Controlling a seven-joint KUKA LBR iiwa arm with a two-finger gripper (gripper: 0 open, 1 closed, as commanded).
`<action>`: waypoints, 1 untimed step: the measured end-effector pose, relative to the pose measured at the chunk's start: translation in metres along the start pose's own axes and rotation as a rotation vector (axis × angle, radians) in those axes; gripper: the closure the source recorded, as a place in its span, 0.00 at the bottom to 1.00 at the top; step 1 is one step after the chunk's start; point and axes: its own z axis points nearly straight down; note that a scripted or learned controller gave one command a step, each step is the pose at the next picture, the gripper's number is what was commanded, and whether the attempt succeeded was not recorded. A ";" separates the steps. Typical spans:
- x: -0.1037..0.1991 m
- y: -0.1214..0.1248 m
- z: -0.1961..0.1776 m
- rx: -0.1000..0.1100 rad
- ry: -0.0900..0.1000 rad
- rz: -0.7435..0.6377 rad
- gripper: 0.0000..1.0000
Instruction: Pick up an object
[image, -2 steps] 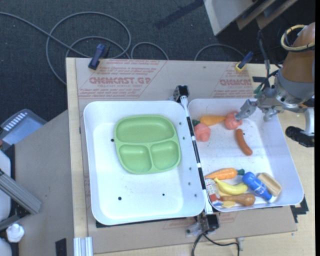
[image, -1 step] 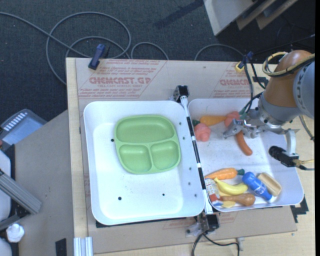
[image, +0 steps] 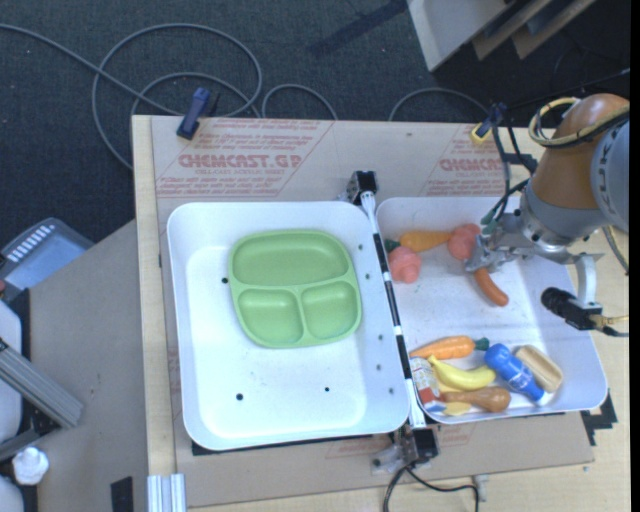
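Arm (image: 585, 150) cut off by the frame's right edge at upper right; gripper (image: 487, 255) seen from above, finger state not resolvable, and its body hides part of the red ball (image: 462, 242) and the upper end of the sausage (image: 491, 287). In the pile at lower right of the right bin (image: 560, 330), banana (image: 463, 377) overlaps the brown item (image: 478, 401) below it, identity too small to tell. Grey device (image: 35, 255) at the left edge is cropped.

Light is even and fairly bright across the middle of the frame, falling from above. The white bins (image: 200, 330) look slightly washed out, with soft, short shadows along their rims. The dark floor (image: 80, 60) at the upper left stays dim. Focus is a little soft throughout, with mild grain.
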 end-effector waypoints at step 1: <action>0.056 0.009 0.012 -0.001 0.002 -0.002 1.00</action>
